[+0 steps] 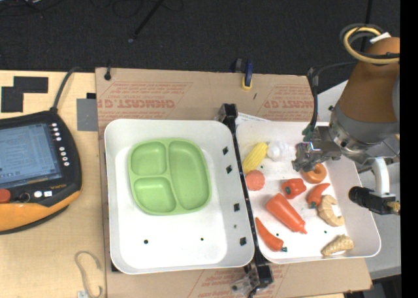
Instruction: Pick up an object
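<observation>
Reaching into the right white bin point(366, 251), the claw point(305, 157) hangs low near the bin's far edge, just beside a round orange plastic toy point(316, 173); this reads as the approach step, nothing lifted. Whether the claw stands apart or together I cannot tell. The next move calls for settling squarely over that toy before clamping. The grey arm point(372, 91) leans in from the bin's right edge.

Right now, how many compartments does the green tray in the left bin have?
3. The green tray has a small one at upper left, a small one at lower left, and one long one down the right side.
</observation>
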Controlling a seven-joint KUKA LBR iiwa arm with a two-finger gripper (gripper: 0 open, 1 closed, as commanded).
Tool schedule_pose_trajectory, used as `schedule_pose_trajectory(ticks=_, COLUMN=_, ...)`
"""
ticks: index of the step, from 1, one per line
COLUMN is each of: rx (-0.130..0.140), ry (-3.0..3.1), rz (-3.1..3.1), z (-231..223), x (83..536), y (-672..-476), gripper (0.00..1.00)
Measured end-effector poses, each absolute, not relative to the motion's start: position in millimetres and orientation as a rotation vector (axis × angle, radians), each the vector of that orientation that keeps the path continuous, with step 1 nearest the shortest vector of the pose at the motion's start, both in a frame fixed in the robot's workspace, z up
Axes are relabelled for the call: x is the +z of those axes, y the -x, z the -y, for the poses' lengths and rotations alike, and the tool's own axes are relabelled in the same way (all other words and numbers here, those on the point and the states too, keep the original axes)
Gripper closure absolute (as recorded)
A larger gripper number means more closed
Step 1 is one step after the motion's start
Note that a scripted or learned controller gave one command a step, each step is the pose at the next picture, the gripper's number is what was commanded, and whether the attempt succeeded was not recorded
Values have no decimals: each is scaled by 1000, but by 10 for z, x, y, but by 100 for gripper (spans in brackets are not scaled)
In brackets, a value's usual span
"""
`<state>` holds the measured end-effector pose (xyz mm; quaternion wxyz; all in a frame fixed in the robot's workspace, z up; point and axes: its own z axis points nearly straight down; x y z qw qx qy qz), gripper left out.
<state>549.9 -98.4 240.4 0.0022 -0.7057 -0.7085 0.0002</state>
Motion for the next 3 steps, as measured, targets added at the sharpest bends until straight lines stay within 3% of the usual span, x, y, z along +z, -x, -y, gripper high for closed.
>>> schedule_pose_trajectory(ticks=1, rx=2, ry=2214, rz=2222, z=407, x=2289, y=-5484, gripper=100)
schedule_pose_trajectory(ticks=2, rx=4, ry=2214, rz=2221, z=-150, x=2192, y=-5344, gripper=100)
schedule_pose_trajectory(ticks=3, rx=6, ry=2218, rz=2219, z=-40, x=2185, y=-5291, gripper=100)
